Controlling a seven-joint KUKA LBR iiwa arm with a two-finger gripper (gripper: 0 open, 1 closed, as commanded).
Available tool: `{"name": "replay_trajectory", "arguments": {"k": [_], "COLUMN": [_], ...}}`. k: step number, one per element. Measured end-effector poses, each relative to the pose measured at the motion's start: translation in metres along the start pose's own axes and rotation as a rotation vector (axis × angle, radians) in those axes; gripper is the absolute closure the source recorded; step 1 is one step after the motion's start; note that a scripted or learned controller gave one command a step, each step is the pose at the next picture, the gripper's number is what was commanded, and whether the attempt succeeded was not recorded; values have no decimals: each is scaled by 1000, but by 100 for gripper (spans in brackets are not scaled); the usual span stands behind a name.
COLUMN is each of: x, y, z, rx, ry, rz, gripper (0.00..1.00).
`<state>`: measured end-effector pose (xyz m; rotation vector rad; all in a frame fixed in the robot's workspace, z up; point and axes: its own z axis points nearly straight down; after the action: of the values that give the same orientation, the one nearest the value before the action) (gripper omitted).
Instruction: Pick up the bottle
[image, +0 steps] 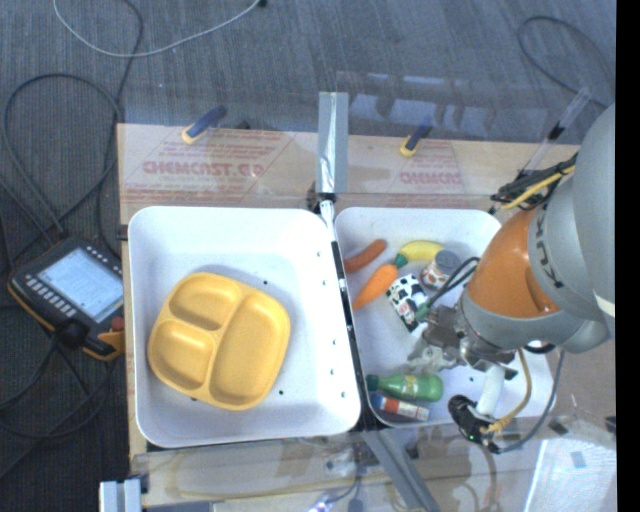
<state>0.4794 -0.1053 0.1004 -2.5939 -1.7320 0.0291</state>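
A green bottle (412, 386) lies on its side near the front edge of the right bin (520, 395), its dark cap pointing left. My gripper (432, 350) hangs just behind and above the bottle, close to its right half. The grey wrist and orange band cover the view of how it stands. Nothing shows as held.
Also in the right bin: a red-and-white tube (400, 407) in front of the bottle, a cow-patterned object (405, 295), a carrot (372, 286), a sausage (364, 254), a banana (420, 250) and a can (440, 270). A yellow divided plate (220, 340) fills the left bin (150, 240).
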Motion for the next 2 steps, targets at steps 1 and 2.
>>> {"name": "replay_trajectory", "arguments": {"k": [1,2], "x": [0,6], "y": [0,2], "z": [0,12], "rx": [0,-27], "ry": [0,2], "rz": [0,80], "gripper": [0,0]}}
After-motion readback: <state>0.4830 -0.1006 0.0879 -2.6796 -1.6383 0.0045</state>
